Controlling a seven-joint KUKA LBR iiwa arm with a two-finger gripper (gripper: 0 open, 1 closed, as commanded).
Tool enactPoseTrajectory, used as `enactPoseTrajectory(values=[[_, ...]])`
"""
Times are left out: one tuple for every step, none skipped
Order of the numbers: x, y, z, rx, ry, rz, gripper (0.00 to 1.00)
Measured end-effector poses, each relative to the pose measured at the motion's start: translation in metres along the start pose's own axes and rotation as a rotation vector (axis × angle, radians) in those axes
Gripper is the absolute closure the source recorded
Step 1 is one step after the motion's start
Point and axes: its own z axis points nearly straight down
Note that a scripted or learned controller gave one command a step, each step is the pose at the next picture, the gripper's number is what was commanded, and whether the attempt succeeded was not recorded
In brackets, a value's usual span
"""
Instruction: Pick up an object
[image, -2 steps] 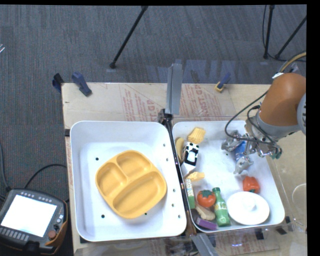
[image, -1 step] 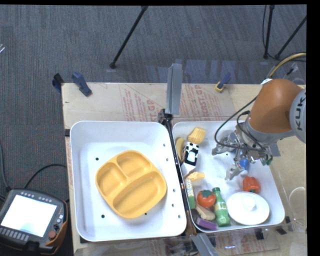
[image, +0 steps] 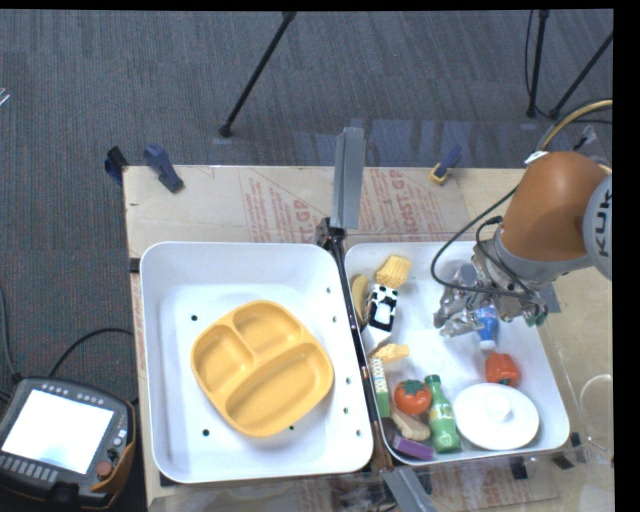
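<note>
Arm (image: 600, 222): "KU" in black letters, rest cut off.
Bench board (image: 290, 212): red print, too blurry to read.

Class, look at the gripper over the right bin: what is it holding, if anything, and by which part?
It cannot be told. The gripper is low in the right bin, with a small blue and white item right beside it, but no grip shows.
</note>
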Motion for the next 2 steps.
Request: enactPoseTrajectory(values=[[-0.002,0.001,-0.01,0.0,-0.004,-0.001,1.0],[0.006,-0.036,0.011,0.002,0.003,0.218,1.0]])
